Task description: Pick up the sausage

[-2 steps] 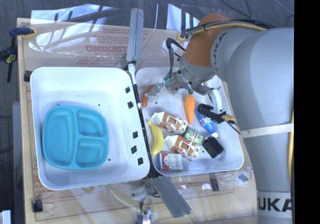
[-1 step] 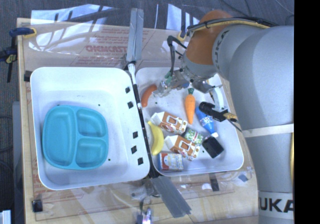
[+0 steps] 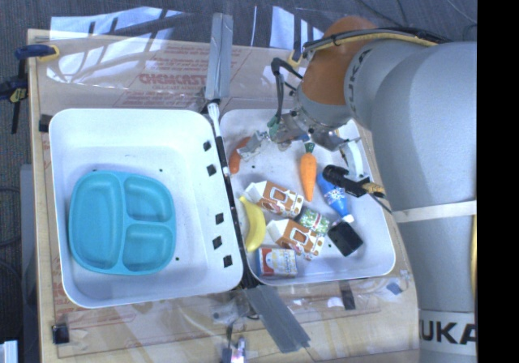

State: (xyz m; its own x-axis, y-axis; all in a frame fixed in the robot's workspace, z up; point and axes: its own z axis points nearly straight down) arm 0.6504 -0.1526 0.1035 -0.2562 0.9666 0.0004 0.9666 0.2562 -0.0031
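Note:
The sausage [image 3: 235,161] is a small reddish-brown piece lying in the right bin [image 3: 375,260], close against its left wall near the back. My gripper [image 3: 258,143] reaches down into that bin from the right and sits just right of and behind the sausage, very near it. The view does not show whether it touches the sausage. The grey arm with its orange band [image 3: 332,70] covers the bin's back right corner.
An orange carrot [image 3: 308,176], a blue bottle [image 3: 334,193], a black block [image 3: 345,238], a banana [image 3: 254,224], two small cartons [image 3: 280,200] [image 3: 298,237] and a packet [image 3: 277,262] crowd the right bin. A teal divided plate [image 3: 122,222] lies in the left bin [image 3: 73,130].

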